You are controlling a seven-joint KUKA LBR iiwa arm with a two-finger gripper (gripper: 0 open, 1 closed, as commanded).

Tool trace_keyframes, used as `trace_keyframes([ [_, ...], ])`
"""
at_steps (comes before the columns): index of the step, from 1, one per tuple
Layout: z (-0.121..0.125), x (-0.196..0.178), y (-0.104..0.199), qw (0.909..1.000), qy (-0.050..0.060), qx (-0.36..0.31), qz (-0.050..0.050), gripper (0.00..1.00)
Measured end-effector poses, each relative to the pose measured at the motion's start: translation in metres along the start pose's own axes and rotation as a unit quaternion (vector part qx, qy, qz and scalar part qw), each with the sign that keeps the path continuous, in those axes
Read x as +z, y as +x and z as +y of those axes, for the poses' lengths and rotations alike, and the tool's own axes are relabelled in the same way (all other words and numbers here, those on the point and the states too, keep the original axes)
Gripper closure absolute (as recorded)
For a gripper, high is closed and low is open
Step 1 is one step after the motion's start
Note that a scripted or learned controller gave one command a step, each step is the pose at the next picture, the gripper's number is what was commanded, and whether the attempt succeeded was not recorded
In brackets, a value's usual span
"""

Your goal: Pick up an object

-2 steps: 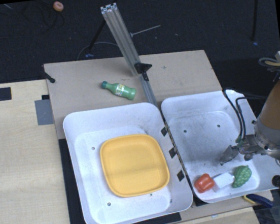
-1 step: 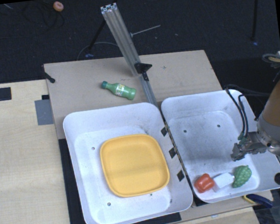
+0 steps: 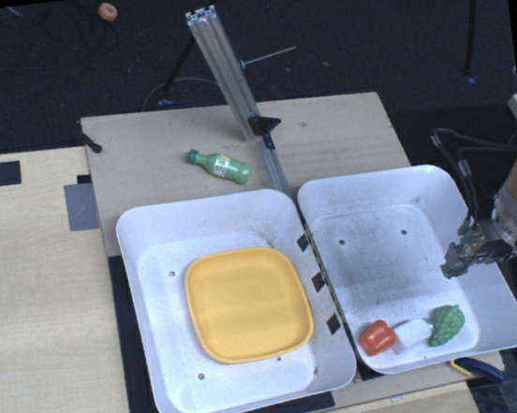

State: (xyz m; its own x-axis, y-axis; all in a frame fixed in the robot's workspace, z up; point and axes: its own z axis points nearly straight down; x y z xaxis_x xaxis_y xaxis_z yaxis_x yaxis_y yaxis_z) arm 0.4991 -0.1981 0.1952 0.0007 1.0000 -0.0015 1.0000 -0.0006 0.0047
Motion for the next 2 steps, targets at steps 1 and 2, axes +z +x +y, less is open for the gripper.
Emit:
trace_keyframes([
  [1,0.009,-0.05,-0.006,1.0,0.001,0.0,0.0,1.0],
  [2,0.01,-0.075,-0.006,1.0,0.001,0.0,0.0,1.0],
])
